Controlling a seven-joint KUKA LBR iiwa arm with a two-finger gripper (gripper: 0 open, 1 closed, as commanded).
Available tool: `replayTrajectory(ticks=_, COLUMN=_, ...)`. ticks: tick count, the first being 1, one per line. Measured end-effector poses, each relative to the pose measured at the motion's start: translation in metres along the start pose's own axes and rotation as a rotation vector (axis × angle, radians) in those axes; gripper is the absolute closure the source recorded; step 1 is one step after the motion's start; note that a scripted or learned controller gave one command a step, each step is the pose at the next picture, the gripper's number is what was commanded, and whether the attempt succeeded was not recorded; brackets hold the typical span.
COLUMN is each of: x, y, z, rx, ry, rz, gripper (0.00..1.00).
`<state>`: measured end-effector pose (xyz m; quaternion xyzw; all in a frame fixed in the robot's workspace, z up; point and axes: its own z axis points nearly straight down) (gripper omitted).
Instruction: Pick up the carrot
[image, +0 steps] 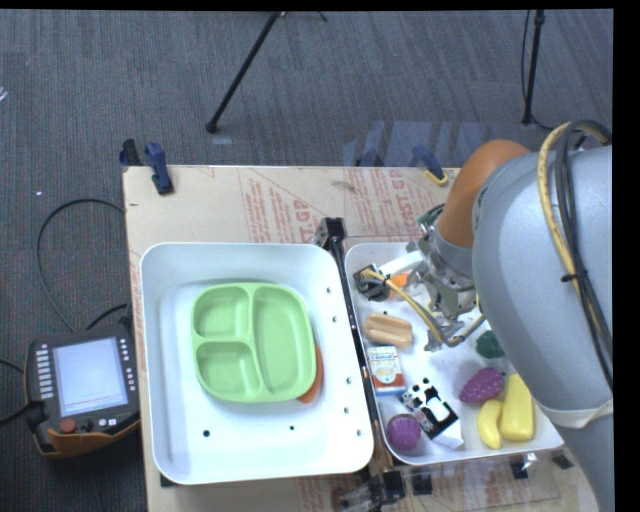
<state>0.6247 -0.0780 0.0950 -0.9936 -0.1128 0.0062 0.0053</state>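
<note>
Dark carpet floor, tripod legs at top, pendant (80, 385) on the floor left of the bench (240, 200).

Camera view: two white bins sit side by side on the bench. The left bin (160, 300) holds a green plate (252, 342). An orange sliver (315, 380) pokes out from under the plate's right edge, too hidden to name.

The right bin (470, 450) is crowded. A bun (388, 329) and carton (385, 368) lie along its left wall, and a purple ball (404, 432) and a cow-print box (432, 405) sit at the near edge. Grapes (482, 384) and a banana (490, 422) are toward the near right corner.

The carrot (398, 281) is probably the small orange piece near the right bin's far left corner, beside a black item (372, 283). It is mostly covered, so that is not certain.

The gripper (445, 310) is low over the right bin's far half, just right of that orange piece, likely placed there for the grab. I cannot tell whether the claw is spread or closed, because the wrist and cables block it. Nothing is visibly held.
</note>
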Motion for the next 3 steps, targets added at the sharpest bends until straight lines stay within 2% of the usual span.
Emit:
replayTrajectory(ticks=1, x=0.002, y=0.004, z=0.009, rx=-0.006, ry=0.004, rz=0.011, gripper=0.00)
replayTrajectory(ticks=2, x=0.002, y=0.003, z=-0.001, rx=0.000, ry=0.002, rz=0.008, gripper=1.00)
replayTrajectory(ticks=3, x=-0.039, y=-0.032, z=-0.095, rx=-0.007, ry=0.014, rz=0.023, gripper=1.00)
